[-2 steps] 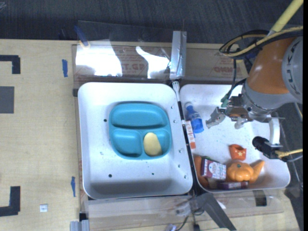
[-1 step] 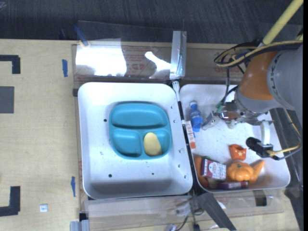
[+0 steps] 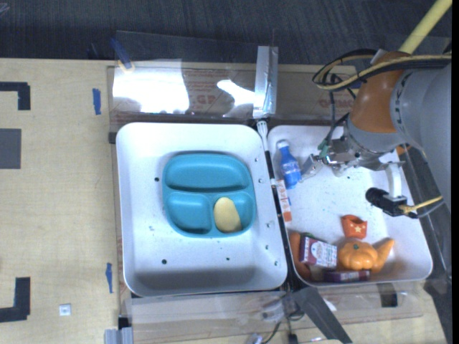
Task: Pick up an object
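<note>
A pale wooden bench seen from above, with two shallow white bins set side by side.

The left bin (image 3: 136, 192) holds a blue divided tray (image 3: 190, 185) lying flat near its middle. A smooth yellow lump (image 3: 226, 214), lemon-shaped, sits in the tray's lower right compartment, whose raised walls probably stop it from rolling.

Past the shared wall is the right bin (image 3: 323, 213), which holds most of the clutter. A small blue bottle (image 3: 288, 165) lies on its side at the upper left, close against the wall. Just below it, a thin red and white stick (image 3: 285, 205) lies along the same wall.

The gripper (image 3: 319, 160) is just to the right of the bottle and low over the bin floor. Whether it is open or closed cannot be told from this angle, and nothing can be seen held in it. The bottle is the nearest thing to it, so it looks like the likely target. Its place against the wall may leave little room for a grasp.

The lower part of this bin holds a loose pile: a dark red packet (image 3: 318, 251), a small orange pumpkin (image 3: 356, 255) touching it, and an orange block (image 3: 353, 226) just above.

The grey arm (image 3: 423, 113) reaches in from the right.
</note>
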